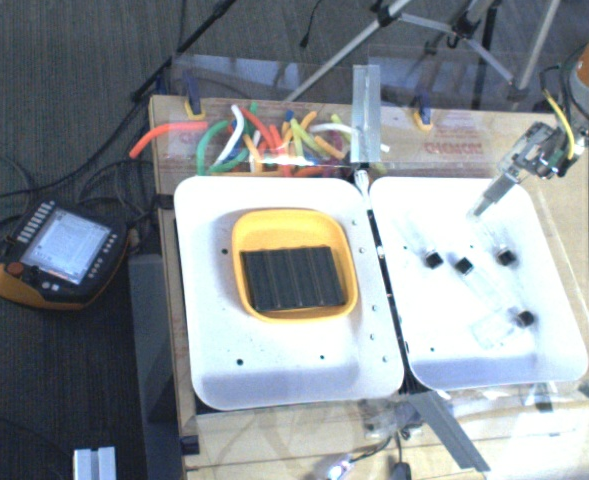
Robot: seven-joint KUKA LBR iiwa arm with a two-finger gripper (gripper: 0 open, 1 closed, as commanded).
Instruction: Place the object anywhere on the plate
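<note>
My gripper [482, 206] hangs over the far edge of the right bin [564, 368]; can't tell its state. The objects, four small black pieces [464, 265], lie scattered in that bin, none held. The yellow plate [236, 238] sits in the left bin [204, 368]. Step, I'd say: reaching to pick. Next: drop onto one piece, clamp.

This is a robotics lab. A wooden counter [274, 148] carries two white bins [274, 368], with a bundle of coloured cables [264, 138] along its far edge. A teach pendant [59, 253] lies on grey carpet [54, 68] at left, and tripod legs [444, 18] stand beyond.
</note>
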